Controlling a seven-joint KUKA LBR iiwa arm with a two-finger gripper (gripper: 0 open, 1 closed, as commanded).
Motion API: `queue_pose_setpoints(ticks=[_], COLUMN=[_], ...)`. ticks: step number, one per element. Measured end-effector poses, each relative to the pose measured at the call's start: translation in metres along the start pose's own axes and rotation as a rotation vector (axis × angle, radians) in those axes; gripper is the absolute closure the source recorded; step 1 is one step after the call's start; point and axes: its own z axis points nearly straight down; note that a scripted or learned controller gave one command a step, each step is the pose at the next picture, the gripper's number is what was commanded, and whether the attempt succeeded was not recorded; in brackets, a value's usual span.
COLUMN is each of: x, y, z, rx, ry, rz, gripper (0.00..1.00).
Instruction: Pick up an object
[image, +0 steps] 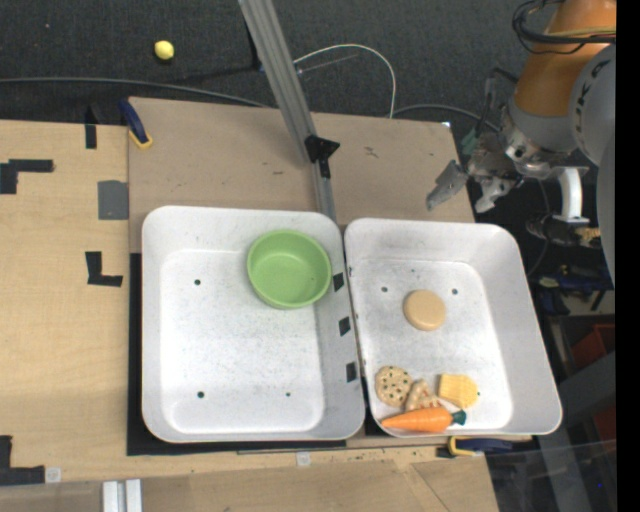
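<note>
Grey two-finger gripper (468, 192) above right bin's far edge, fingers spread, holding nothing. Round tan biscuit-like disc (425, 309) mid right white bin (500, 250) (orange carrot (422, 420) at near edge). Green round bowl (289, 268) in left white bin (170, 300).

A green bowl (289, 268) sat at the left bin's (170, 330) one o'clock. The right bin (500, 300) held a tan disc (425, 309) centrally, a carrot (420, 420) at six; the open-fingered gripper (466, 189) hovered beyond its twelve o'clock rim.

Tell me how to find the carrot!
Look in the right white bin, down at its near edge. The carrot lies flat beside a cookie and a yellow cheese wedge. It alone is long, orange and green-tipped.
</note>
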Motion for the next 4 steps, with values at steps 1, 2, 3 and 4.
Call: queue_pose_setpoints(ticks=[1,2,3,4], x=[0.0,0.001,0.004,0.002], y=[0.0,-0.011,-0.009,-0.01], z=[0.0,0.058,0.123,0.145], rx=[0.0,0.006,0.006,0.011], ry=[-0.001,0.001,0.001,-0.003], rz=[0.0,0.001,0.0,0.003], gripper=[0.0,0.0,0.0,0.0])
